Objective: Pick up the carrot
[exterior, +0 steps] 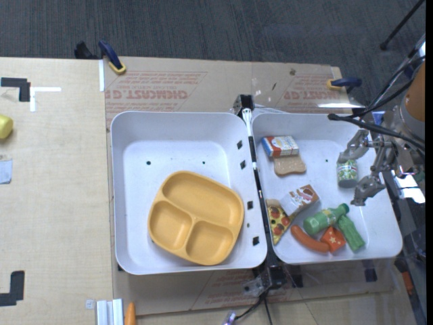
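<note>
cardboard sheet [203, 87] | red print, upside-down/mirrored, approx "CHEMCAST GP" | food pkgs: unreadable

The carrot [310, 239] was seen in the right-hand bin [325, 128], near its front wall. It was a short, smooth, orange-red piece, rounded at both ends and shaped rather like a sausage. It was laid flat on the bin floor at a slant, its left end set a little farther from the front wall than its right end. A green bottle [325, 219] was lying just behind it, and a small red carton [333, 237] was touching or nearly touching its right end. A pizza slice [277, 221] was found just to its left. The carrot was gripped by nothing.
</note>
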Controlling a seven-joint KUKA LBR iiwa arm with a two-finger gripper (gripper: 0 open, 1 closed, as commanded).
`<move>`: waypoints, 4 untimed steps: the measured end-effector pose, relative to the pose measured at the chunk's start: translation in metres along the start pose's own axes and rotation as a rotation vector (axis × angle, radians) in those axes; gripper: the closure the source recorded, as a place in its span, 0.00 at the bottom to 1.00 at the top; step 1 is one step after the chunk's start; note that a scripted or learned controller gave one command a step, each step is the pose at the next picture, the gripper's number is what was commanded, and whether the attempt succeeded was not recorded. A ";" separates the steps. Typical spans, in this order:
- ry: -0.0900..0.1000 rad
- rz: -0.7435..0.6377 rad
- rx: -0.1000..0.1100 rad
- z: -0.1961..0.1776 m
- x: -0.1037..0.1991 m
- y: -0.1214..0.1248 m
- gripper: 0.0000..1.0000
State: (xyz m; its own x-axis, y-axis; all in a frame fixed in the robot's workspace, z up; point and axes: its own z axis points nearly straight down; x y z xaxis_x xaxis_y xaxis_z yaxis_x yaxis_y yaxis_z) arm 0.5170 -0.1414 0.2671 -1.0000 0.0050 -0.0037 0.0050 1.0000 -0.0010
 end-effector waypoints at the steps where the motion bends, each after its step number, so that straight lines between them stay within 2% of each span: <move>1: -0.046 0.175 0.004 0.145 0.013 0.041 0.00; 2: -0.001 0.352 0.000 0.075 0.029 0.110 0.00; 3: 0.000 0.346 -0.001 0.075 0.038 0.185 0.00; 4: 0.003 0.525 0.002 0.076 -0.020 0.240 0.00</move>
State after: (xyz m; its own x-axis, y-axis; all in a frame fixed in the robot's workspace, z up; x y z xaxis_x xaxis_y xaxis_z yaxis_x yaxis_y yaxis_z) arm 0.5389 0.0980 0.1911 -0.8627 0.5058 -0.0013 0.5058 0.8627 -0.0017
